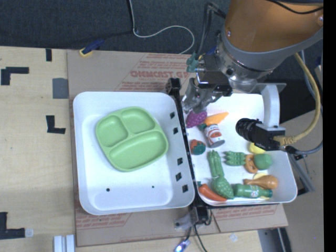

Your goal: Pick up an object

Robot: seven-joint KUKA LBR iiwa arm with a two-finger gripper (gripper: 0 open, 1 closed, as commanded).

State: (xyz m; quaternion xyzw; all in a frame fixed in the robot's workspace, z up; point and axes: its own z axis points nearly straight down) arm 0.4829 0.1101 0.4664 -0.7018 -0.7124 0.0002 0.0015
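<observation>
Here the gripper point(198, 103) hangs low at the 11 o'clock corner of the right bin point(277, 192), directly above a purple toy, likely a bunch of grapes point(196, 118), which lies hard against the bin's left wall. Whether the gripper is spread or closed I cannot tell; the wrist hardware blocks the tips, and nothing is visibly held. At 3 o'clock of the grapes, almost touching, stands a small red-labelled bottle point(214, 134), with an orange carrot-like piece point(218, 117) at its 12 o'clock. Lower down lie a dark round toy point(198, 147), a green corn-like piece point(215, 164), and a crowded heap of toy food along the bin's 6 o'clock edge. The left bin point(86, 140) holds a green divided plate point(131, 138) and both bins rest on the worktop point(31, 156). The risks, as I judge them: the grapes sit so close to the wall that one finger could land on the rim rather than beside the toy, or the descent could knock the bottle over. A rounded, bumpy toy may also squirt sideways out of a pinch that closes off-centre.
</observation>
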